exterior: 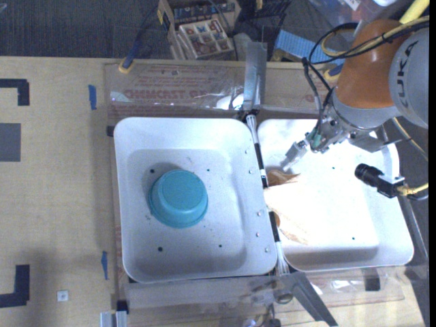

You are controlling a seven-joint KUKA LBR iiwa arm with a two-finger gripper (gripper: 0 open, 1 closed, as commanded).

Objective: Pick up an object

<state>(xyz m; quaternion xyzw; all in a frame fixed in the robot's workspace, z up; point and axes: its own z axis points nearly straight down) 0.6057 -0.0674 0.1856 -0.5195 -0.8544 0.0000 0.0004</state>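
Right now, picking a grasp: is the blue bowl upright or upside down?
Upside down: the blue bowl shows its flat base on top, with no hollow visible.

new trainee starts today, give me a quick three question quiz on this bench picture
1. True or false: the round teal plastic bowl sits upside down in the left white plastic bin.
2. Over which bin is the grey metal gripper? A) left B) right
3. Fill in: the brown object lies against the right white plastic bin's ____ wall.

Key: 1 true; 2 B; 3 left
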